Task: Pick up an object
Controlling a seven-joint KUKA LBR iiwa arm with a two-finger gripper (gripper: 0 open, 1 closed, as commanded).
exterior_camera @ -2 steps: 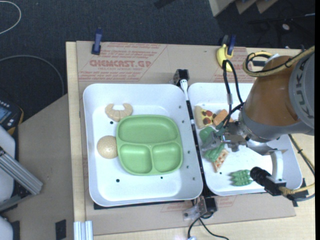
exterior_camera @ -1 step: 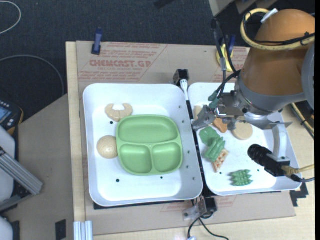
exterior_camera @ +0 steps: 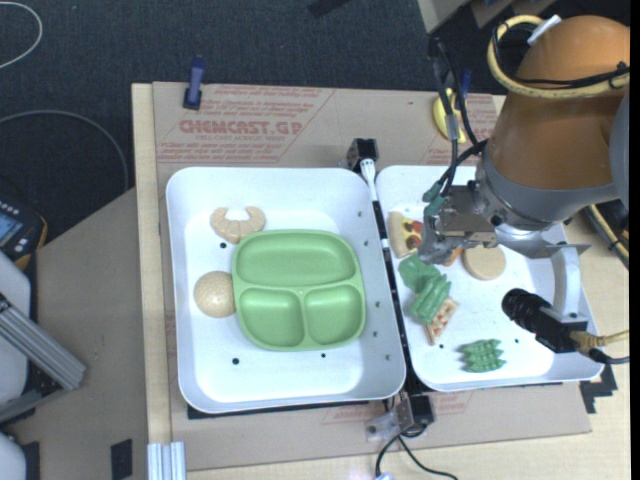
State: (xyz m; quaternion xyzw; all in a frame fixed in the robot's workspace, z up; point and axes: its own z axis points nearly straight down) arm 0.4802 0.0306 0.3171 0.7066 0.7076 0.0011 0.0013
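My gripper (exterior_camera: 438, 251) hangs low over the upper left part of the right bin (exterior_camera: 540, 360), under the big orange wrist. Just below it lies a green ridged toy (exterior_camera: 430, 290), with a small green piece (exterior_camera: 412, 267) by its upper end. A pizza-slice toy (exterior_camera: 408, 234) lies to the gripper's left, and a tan round cookie (exterior_camera: 486, 264) to its right. An orange cracker (exterior_camera: 440, 319) and a green pea pod (exterior_camera: 479, 355) lie nearer the front. Nothing shows between the fingers.
The left bin (exterior_camera: 190, 348) holds a green divided tray (exterior_camera: 298, 288), a tan croissant-like toy (exterior_camera: 236, 223) and a beige round ball (exterior_camera: 214, 293). The two bins meet at a rim near x 385. Brown cardboard lies behind the bins.
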